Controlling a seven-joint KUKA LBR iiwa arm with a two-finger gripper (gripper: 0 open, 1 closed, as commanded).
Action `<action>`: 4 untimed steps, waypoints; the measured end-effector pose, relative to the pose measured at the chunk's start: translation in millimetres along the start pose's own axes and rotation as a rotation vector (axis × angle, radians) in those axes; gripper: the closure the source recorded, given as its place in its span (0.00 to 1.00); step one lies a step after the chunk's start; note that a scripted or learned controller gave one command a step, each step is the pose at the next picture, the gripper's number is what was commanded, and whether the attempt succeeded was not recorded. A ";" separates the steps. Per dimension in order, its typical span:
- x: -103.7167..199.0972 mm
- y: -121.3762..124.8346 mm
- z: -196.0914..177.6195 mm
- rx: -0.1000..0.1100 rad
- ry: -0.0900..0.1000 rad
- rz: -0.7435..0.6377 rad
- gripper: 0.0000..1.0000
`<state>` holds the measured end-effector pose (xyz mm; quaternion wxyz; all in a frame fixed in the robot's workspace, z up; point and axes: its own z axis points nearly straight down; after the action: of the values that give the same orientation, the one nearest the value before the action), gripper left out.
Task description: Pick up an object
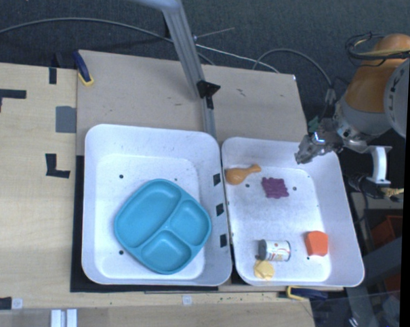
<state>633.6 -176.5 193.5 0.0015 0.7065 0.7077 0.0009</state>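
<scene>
On the bench, we see the gripper [306,156] poised over the right bin's [345,220] far corner, its opening impossible to judge, nearest the drumstick [242,173].

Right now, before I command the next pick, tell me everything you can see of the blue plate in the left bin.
The blue plate is a light-blue, rounded-square divided dish, plastic by its look, with three compartments: two smaller and one larger. It lies flat and right side up, turned at a slant, on the floor of the left bin, towards its near right part. Nothing lies in it, and only the bin touches it.
</scene>
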 end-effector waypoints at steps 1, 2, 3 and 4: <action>0.1 1.5 -53.5 -0.002 -0.001 0.000 1.00; 54.4 -11.6 -42.3 0.005 0.002 -0.004 1.00; 101.6 -24.2 -35.8 0.006 0.002 -0.004 1.00; 157.0 -32.5 -44.6 0.005 0.003 -0.006 1.00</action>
<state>600.7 -19.5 237.9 -0.0015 0.7044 0.7098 0.0002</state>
